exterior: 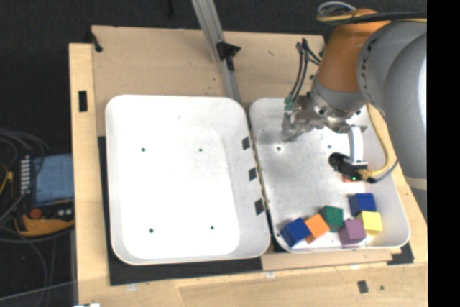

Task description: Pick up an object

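Several small blocks lie along the front of the right bin point(287, 169): a blue block point(295, 231), an orange block point(316, 226), a green block point(333, 216), a purple block point(351, 231), a yellow block point(371, 221) and another blue block point(363, 203). My gripper point(291, 127) hangs over the bin's far left part, well behind the blocks, with bare bin floor beneath it. The grey arm with its orange band point(341, 57) comes in from the right, above the bin's back edge.
The left bin point(176, 176) sits beside the right one, with black clips at the seam. A slanted metal post point(205, 7) rises behind the bins. A blue box and cables point(43, 187) lie off the bench to the left.
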`<state>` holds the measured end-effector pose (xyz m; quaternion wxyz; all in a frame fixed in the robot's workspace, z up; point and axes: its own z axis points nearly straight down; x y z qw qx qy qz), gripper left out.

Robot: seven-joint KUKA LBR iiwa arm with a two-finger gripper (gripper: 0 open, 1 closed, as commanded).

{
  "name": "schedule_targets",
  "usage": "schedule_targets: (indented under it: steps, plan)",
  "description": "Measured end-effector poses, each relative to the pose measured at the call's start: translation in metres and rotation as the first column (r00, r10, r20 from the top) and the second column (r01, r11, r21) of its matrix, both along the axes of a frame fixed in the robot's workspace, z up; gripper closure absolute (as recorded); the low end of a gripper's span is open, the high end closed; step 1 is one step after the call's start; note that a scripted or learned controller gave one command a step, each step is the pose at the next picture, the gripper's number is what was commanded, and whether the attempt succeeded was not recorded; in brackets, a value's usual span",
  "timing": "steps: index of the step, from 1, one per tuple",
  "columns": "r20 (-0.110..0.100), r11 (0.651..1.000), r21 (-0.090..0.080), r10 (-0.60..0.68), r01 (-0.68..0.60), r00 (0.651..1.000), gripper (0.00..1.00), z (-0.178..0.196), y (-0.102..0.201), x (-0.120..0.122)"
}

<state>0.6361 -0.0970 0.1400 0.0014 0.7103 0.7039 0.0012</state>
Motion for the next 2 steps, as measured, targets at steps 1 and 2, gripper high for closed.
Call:
schedule_targets:
  steps: [1,2]
  plan:
    - [0.005,1.000,-0.001,0.001,-0.001,1.000,1.00,0.064,-0.007,0.003]
    - [0.001,1.000,0.000,0.007,-0.007,1.000,1.00,0.094,-0.008,0.004]
